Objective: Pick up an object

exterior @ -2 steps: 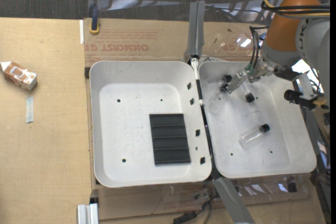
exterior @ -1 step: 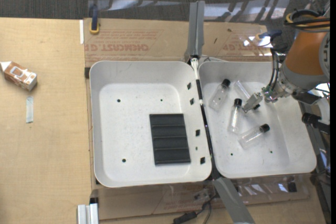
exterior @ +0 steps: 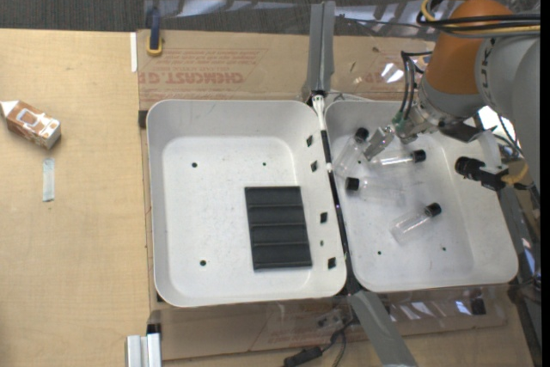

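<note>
Claw [exterior: 378, 142], grip state unclear, hangs just left of clear black-capped plastic vial [exterior: 400, 158], whose long axis runs sideways rightward.

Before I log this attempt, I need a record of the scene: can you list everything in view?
Left bin: one, white, shallow, left half of the bench.
Right bin: one, white, beside the left bin, under the arm.
Ribbed block: one, black, lying flat in the left bin, toward its right side.
Vials: about four, clear with black caps, scattered in the right bin's upper half.
Small carton: one, white and orange, on the wooden bench at far left.
Strip: one, pale grey, on the bench below the carton.
Arm: one, grey with an orange band, reaching in from the right.
Pincer: one, metallic, low over the vials in the right bin.
</note>
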`<state>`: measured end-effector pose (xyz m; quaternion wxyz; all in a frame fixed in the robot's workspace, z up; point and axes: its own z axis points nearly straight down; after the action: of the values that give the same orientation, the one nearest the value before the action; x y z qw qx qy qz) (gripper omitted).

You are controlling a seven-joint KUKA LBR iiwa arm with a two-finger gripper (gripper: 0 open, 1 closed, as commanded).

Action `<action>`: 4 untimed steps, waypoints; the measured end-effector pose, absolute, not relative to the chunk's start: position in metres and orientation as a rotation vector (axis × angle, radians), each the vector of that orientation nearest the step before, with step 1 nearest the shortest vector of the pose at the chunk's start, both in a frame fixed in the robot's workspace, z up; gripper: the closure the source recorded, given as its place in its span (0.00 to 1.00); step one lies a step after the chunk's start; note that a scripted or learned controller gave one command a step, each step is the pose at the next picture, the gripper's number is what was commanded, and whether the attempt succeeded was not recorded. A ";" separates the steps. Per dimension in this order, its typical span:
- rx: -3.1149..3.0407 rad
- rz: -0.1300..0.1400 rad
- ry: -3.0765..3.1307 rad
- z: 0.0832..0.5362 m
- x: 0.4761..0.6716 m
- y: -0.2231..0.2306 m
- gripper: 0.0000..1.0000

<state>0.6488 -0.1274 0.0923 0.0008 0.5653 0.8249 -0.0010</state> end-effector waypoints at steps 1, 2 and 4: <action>1.773 -0.002 2.588 0.102 0.649 -0.128 1.00; 1.773 -0.002 2.589 0.102 0.649 -0.128 0.00; 1.773 -0.002 2.589 0.102 0.649 -0.128 0.00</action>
<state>0.6494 -0.1277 0.1019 0.0019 0.5652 0.8250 -0.0007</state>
